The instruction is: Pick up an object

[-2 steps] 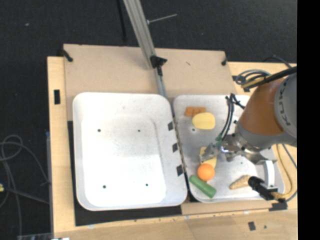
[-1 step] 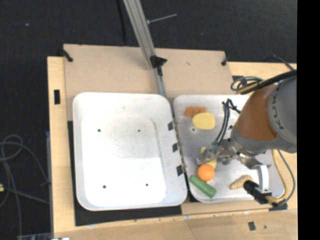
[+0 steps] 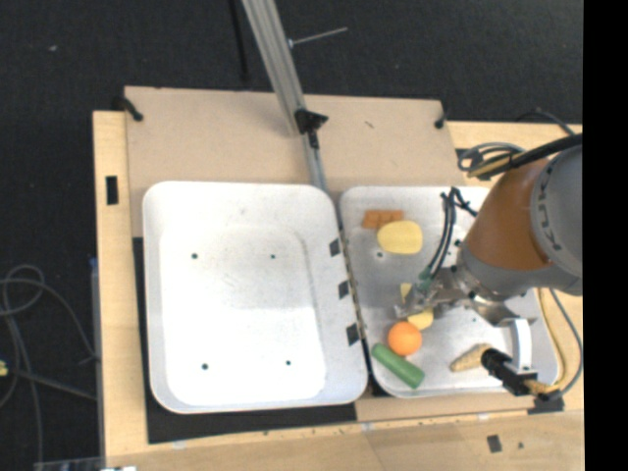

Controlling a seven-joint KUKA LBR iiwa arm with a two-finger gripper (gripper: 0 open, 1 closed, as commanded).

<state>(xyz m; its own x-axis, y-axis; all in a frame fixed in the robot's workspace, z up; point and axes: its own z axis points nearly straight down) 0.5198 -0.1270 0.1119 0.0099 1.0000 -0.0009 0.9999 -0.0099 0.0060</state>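
In the right bin [image 3: 437, 202] lie a pale yellow oval [image 3: 400, 236], an orange-brown block [image 3: 382, 219], an orange ball [image 3: 403, 339], a green cylinder [image 3: 397, 365], a small yellow piece [image 3: 420, 319] and a tan piece [image 3: 468, 359]. My gripper [image 3: 424, 300] reaches in from the right and hangs low over the middle of this bin. It is just above the small yellow piece and up and to the right of the orange ball. I see nothing held in it.
The left bin [image 3: 240, 292] stands beside the right one, with a dividing edge [image 3: 345, 283] between them. A slanted metal rail [image 3: 280, 57] runs down from the top to the bins' back edge. Cables [image 3: 486, 155] lie at the back right.
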